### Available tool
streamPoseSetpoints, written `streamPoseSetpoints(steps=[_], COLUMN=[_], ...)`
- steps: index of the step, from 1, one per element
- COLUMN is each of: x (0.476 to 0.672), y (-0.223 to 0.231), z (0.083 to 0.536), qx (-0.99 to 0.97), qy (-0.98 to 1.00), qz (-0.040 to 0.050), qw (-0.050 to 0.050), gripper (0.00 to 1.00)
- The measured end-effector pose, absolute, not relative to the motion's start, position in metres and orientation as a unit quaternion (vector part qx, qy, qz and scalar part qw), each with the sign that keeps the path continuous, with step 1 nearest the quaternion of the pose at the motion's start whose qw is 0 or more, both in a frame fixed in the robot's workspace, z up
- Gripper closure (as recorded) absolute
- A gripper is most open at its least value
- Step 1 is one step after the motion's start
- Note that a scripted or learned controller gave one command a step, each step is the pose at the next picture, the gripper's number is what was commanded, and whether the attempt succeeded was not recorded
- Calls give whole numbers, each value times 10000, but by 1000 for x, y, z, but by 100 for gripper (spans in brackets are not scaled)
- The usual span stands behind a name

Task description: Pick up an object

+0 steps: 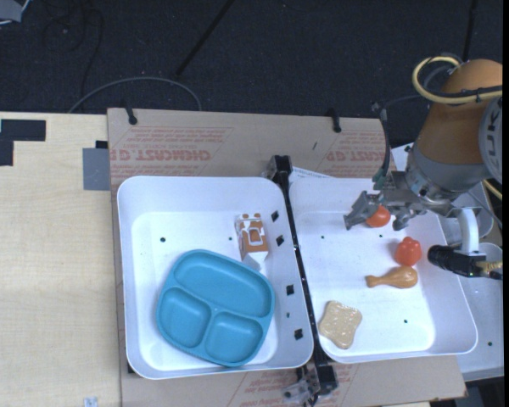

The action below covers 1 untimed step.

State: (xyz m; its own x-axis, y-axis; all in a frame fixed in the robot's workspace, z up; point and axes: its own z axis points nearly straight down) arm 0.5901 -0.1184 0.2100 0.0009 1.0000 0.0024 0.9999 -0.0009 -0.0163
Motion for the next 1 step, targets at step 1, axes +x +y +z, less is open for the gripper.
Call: streamPoseSetpoints(steps=[1], x=[593], y=[-119], z=[218], qx=[-7068], qy=[-7074], qz=[8], qw=[15], gripper=[0])
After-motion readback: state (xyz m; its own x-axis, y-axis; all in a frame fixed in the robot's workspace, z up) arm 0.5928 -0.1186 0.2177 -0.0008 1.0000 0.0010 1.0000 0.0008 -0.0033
